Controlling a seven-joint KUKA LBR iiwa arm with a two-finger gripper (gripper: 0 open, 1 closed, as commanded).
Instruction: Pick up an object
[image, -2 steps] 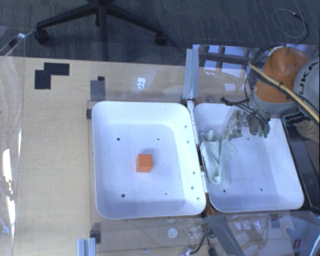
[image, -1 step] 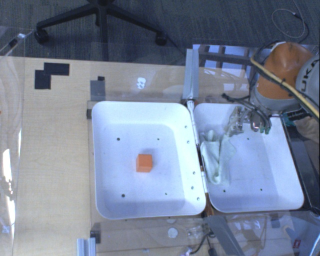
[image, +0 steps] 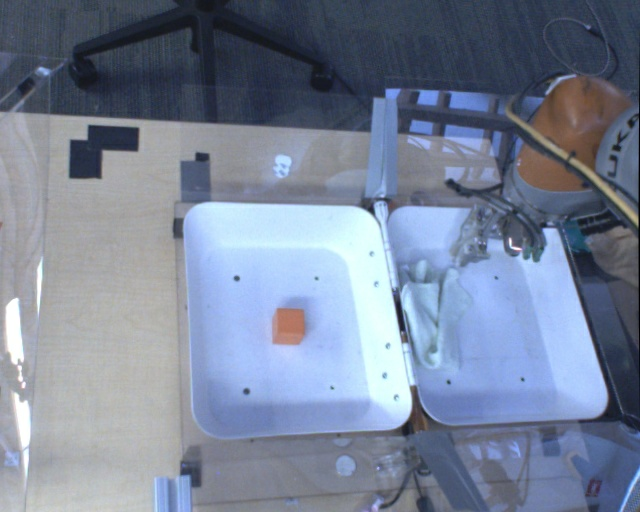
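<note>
A small orange cube (image: 289, 326) rests on the floor of the left white bin (image: 215, 400), a little left of its middle. A pale green-white cloth (image: 436, 318) lies crumpled along the left side of the right white bin (image: 560, 390). The cloth's upper corner points up toward my gripper (image: 497, 240). The gripper hovers over the far part of the right bin, just above and to the right of the cloth. Whether it touches the cloth is unclear. The orange band of the arm (image: 575, 130) sits behind it at the upper right.
A metal divider post (image: 380, 150) stands at the back between the two bins. Black tape marks (image: 100, 148) lie on the wooden bench at the far left. An office chair base (image: 200, 40) stands on the floor behind the bench.
</note>
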